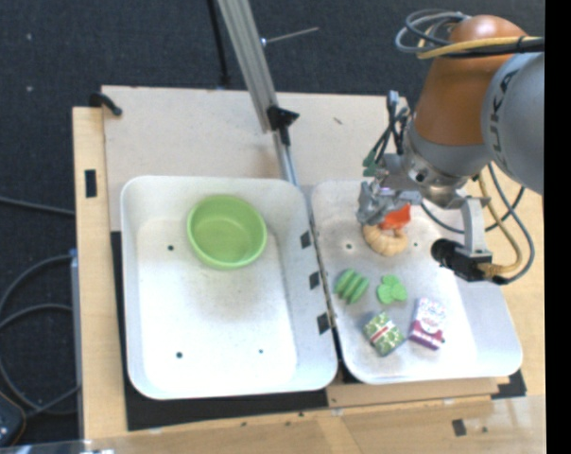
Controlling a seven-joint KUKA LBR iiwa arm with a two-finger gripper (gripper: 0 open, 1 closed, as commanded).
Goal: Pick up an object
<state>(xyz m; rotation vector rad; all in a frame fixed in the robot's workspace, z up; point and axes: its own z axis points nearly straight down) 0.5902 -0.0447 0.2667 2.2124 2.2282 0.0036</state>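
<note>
My gripper point(382, 212) hangs over the far part of the right bin point(484, 348), right above a tan round object point(388, 240) with an orange piece point(396, 218) on top of it. The orange piece sits at the fingertips; whether it is held I cannot make out. Nearer the front of that bin lie a green ridged object point(351, 286), a green clover-shaped piece point(392, 290), a small green and red packet point(383, 333) and a purple and white packet point(427, 323).
A green bowl point(227, 232) stands in the far part of the left bin point(172, 348). A slanted metal rail point(257, 74) rises behind the bins. A black part with yellow cable point(465, 259) hangs off the wrist over the right bin.
</note>
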